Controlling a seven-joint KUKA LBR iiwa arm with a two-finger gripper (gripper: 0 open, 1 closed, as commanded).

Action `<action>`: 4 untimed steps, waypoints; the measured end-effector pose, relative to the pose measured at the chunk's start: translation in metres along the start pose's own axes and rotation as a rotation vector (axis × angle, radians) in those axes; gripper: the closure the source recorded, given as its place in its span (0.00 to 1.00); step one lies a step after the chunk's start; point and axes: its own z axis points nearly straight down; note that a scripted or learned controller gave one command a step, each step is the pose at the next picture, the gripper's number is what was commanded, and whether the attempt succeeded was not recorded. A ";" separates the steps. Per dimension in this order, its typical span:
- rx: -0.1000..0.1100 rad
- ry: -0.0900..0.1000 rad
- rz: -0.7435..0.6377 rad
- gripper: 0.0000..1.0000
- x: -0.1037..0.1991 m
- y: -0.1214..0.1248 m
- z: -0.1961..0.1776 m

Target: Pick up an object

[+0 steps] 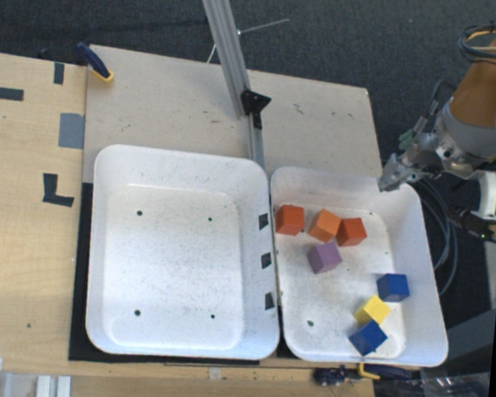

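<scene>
The right bin (427,256) holds several small blocks. An orange-red block (291,220), a lighter orange block (324,225) and a red block (352,231) lie in a row near its back. A purple block (324,258) lies just in front of them. Toward the front right are a blue block (393,287), a yellow block (375,310) and another blue block (367,337). My gripper (393,176) hangs over the bin's back right corner, well behind the blocks and touching none of them.
The left bin (104,222) stands beside the right one. A slanted metal pole (231,50) with a black clamp (254,104) rises behind the bins. Cables (457,226) trail to the right of the bench.
</scene>
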 end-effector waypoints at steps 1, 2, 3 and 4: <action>-0.002 -0.001 -0.001 1.00 0.000 0.002 -0.054; 0.004 0.003 -0.005 1.00 0.052 -0.014 -0.060; 0.005 0.003 -0.005 1.00 0.104 -0.035 -0.064; 0.008 0.003 -0.004 1.00 0.149 -0.055 -0.048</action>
